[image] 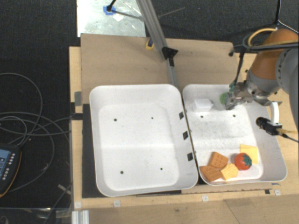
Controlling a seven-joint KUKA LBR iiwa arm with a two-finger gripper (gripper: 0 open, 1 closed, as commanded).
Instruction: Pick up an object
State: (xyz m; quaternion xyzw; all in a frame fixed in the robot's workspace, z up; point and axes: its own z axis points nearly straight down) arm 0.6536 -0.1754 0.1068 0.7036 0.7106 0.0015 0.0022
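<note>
Item 1, the arm (273, 59): you see it reaching in from the right, grey with its orange band, bent down over the far end of the right bin (280, 171).

Item 2, the hand (232, 101): low over the far part of that bin, just beside a small green object (224, 97) at its left side. You cannot tell whether the hand is spread or pressed together (the wrist hides it), nor whether it touches the green object.

Item 3, a white block (202, 104): lying in the right bin's far left part, near the green object but apart from it.

Item 4, the near-end cluster in the right bin: two orange waffle-like pieces (215, 166) touching one another, a yellow cracker-like piece (229, 171) against them, a red tomato-like object (242, 161) just beside that, and a yellow wedge (249, 152) touching the red one from behind.

Item 5, the left bin (100, 97): white, shallow, side by side with the right bin on the worktop (140, 59).
</note>
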